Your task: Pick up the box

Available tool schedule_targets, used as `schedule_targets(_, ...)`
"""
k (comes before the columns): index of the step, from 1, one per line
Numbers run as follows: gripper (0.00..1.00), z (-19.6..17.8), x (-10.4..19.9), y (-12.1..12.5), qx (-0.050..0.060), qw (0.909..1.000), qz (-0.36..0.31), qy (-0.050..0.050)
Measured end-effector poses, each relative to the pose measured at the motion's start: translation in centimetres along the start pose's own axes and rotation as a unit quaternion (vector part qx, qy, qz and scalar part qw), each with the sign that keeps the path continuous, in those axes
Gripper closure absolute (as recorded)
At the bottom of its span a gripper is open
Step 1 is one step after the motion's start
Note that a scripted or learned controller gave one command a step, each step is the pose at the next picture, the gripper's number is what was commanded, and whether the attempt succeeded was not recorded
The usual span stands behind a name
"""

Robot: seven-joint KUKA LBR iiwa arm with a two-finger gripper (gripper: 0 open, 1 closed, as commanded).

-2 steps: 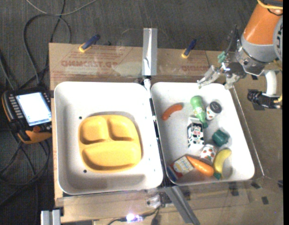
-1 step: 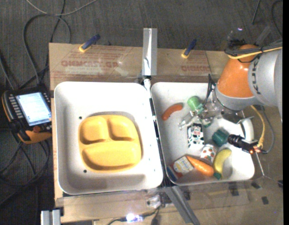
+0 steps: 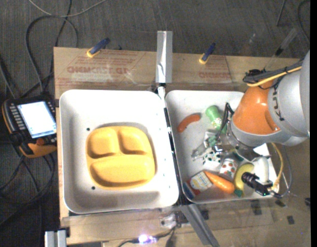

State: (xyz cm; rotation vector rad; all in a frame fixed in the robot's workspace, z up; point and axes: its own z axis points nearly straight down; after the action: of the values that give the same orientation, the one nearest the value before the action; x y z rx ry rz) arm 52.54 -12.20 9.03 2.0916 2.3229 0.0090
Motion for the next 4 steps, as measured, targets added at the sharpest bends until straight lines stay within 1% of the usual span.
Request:
schedule_targets(1, 0.00, -19.0, -4.5, 1.3, 0.008, 0.9999, -0.014, 0.003)
schedule_targets(2, 0.00, -2.9, -6.8, 0.3, -0.006, 0.9893, -0.146, -0.002)
schedule_targets(3, 0.00, -1.9, -3.4, 1.6, -0.012, 0.9930, -0.117, -0.010)
schedule_targets(4, 0.00, -6.8, -6.9, 2.9, 0.009, 0.9995, 0.031, 0.002)
